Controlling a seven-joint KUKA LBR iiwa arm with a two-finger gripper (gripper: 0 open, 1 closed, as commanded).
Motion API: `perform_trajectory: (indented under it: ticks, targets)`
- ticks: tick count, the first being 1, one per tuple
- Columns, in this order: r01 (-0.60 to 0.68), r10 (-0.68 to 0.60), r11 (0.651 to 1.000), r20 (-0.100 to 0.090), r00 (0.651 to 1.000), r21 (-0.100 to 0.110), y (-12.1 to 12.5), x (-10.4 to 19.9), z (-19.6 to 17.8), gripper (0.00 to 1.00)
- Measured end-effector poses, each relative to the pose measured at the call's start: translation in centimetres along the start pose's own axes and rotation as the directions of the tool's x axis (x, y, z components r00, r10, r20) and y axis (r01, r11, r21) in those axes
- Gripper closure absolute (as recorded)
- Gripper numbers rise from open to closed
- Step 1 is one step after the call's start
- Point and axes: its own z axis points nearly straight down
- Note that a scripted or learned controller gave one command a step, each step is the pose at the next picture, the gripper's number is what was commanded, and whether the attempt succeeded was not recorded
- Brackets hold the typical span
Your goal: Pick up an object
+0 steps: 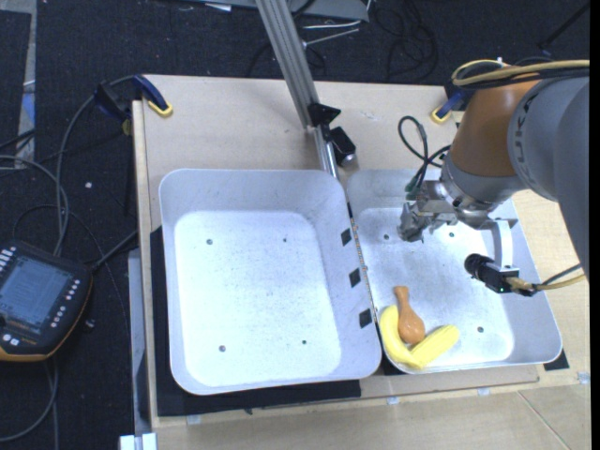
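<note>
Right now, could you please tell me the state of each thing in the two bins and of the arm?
Banana: lying in the right bin, near its front edge.
Orange drumstick-shaped toy: lying against the banana.
Tool: over the right bin's back part, apart from both objects.

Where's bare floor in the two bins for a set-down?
The left bin has bare floor from wall to wall. In the right bin, the floor is bare between the pincer at the far end and the banana at the near wall. The near-left corner is crowded: the orange piece lies against the banana.
</note>
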Motion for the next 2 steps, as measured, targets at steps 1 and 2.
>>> perform_trajectory:
  ticks: [1, 2]
  targets:
    - [0.000, 0.000, 1.000, 0.000, 1.000, -0.002, 0.0, -0.2, -4.2, 1.00]
    - [0.000, 0.000, 1.000, 0.000, 1.000, -0.002, 0.0, -0.2, -7.6, 1.00]
